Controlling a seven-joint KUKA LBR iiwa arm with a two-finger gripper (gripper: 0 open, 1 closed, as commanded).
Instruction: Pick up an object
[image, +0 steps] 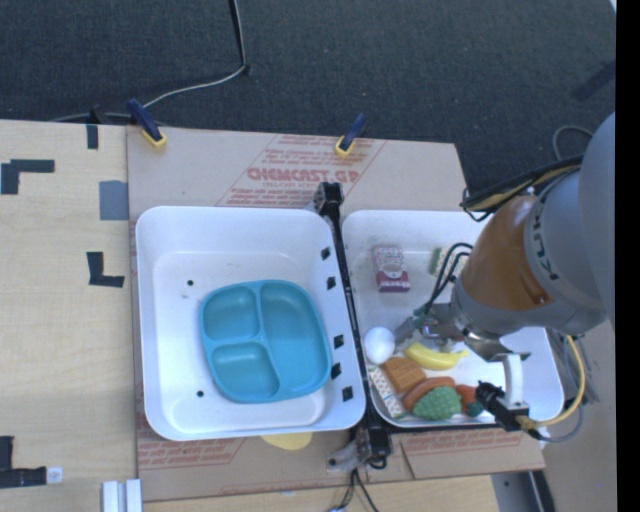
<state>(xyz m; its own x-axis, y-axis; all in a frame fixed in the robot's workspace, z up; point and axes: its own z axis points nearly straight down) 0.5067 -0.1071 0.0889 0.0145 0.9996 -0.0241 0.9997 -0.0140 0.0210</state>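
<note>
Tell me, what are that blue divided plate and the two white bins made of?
The blue divided plate looks like moulded plastic: one even colour, soft rounded ridges between its three sections, a dull sheen. The white bins also look like plastic, smooth and slightly glossy with rounded corners, though painted metal cannot be ruled out.

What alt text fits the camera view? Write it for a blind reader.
A grey and orange robot arm reaches over the right bin, above a banana, a white ball and other toy food. The left bin holds a blue divided plate.
</note>
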